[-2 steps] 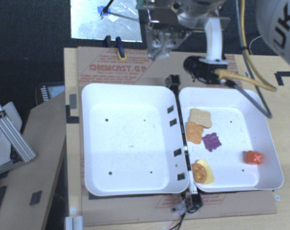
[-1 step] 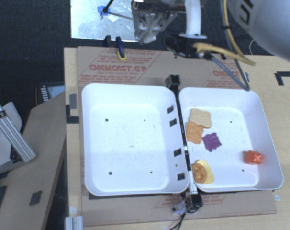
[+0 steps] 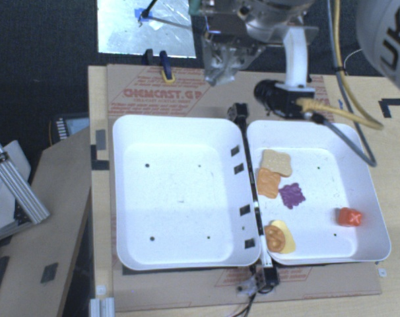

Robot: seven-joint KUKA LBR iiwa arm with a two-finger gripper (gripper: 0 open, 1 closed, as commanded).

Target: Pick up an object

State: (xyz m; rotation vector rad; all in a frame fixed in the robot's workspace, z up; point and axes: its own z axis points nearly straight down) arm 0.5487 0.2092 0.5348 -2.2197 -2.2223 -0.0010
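Hand point(image 3: 216, 68) parked high behind bins, grip state honestly can't tell. Red block point(image 3: 349, 217) sits alone in right bin point(image 3: 365, 177), so easiest pick imo: drop straight down, centre on it, skip cluttered toast pile point(image 3: 272, 174).

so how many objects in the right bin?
5. Tan piece near the divider, top; orange piece just below it; purple piece mid-bin; red piece toward the right wall; yellow-orange piece at the bottom-left corner. None look hidden.
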